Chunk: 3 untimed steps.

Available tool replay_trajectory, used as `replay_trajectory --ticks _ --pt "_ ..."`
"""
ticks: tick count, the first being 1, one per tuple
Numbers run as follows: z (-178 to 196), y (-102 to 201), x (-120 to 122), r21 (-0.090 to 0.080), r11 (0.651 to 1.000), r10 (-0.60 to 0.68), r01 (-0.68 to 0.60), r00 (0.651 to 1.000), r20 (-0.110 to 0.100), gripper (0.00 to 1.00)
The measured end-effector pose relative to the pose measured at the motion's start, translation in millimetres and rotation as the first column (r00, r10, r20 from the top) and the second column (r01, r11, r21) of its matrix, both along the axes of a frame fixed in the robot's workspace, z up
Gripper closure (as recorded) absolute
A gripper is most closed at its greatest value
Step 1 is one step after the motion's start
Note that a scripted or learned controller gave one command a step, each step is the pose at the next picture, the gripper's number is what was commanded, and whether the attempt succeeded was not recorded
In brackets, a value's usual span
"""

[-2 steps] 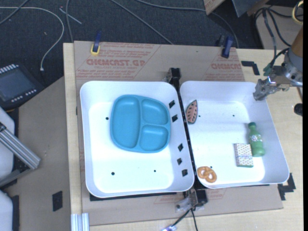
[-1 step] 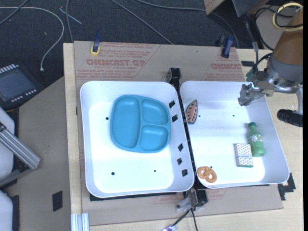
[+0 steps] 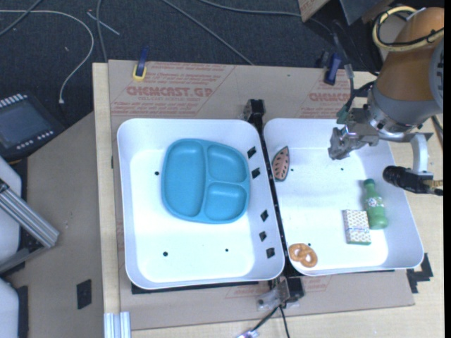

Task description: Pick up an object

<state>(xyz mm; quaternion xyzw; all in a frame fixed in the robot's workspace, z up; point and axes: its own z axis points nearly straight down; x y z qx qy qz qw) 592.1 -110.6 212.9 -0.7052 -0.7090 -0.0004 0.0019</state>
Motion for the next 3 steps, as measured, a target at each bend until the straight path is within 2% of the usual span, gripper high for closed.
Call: replay_trajectory --ticks 1,2,3 --pt "-5.4 55.3 -14.2 0.0 1.0 0.0 0.0 1.0 -0.001 1.0" --pt "9.0 111.5 -20.5 0.0 1.0 0.001 -0.001 1.0 0.003 1.0" --pt "2.6 172.0 -25.6 -0.001 1.0 0.0 0.0 1.0 -0.001 1.0"
